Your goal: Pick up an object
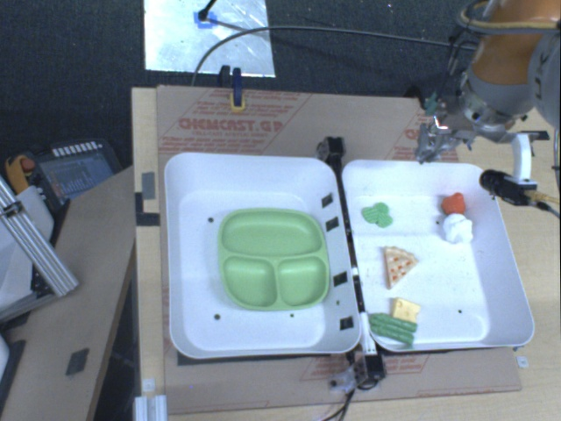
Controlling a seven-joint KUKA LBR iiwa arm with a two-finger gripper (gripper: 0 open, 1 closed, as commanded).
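Note:
The right bin [504, 261] holds several toy foods. A green leafy piece [378, 215] lies near its left wall. An orange-red piece [453, 203] touches a white lump [457, 229] at the right. A pizza slice [398, 265] lies mid-bin, with a yellow cheese cube [405, 310] and a bundle of green beans [392, 328] near the front edge. My gripper [434, 140] hangs above the back rim of the right bin, apart from every object and with nothing seen in it.
The left bin [188, 235] holds a green divided plate [272, 259]. Black clips line the wall between the two bins [342, 235]. A cable [333, 32] runs across the dark floor behind the bench.

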